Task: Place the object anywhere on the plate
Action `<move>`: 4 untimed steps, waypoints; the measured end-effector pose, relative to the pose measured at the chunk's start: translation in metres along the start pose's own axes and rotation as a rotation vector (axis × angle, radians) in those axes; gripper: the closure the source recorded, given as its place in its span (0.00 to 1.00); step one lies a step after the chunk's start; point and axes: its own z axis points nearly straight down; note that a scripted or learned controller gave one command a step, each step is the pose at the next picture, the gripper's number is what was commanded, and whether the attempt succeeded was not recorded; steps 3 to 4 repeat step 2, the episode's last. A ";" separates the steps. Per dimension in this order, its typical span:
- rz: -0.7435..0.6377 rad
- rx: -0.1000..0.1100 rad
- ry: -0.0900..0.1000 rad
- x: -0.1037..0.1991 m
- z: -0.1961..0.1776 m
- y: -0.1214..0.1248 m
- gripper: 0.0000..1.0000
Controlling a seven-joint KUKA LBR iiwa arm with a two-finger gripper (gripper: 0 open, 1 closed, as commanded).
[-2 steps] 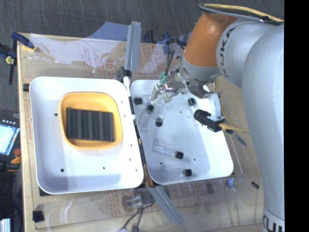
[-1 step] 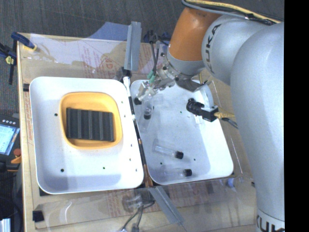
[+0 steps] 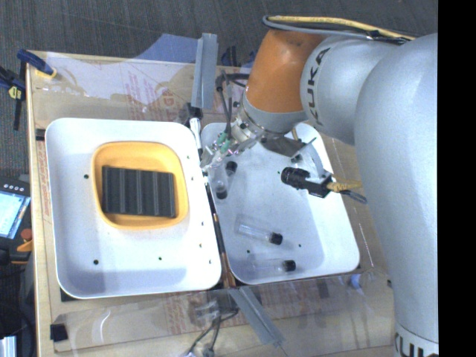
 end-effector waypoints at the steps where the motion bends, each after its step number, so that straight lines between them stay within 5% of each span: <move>1: 0.000 0.000 0.000 0.000 0.000 0.000 0.00; 2: -0.033 -0.004 -0.003 0.044 -0.001 0.040 0.00; 4: -0.033 -0.004 -0.003 0.044 -0.001 0.040 0.00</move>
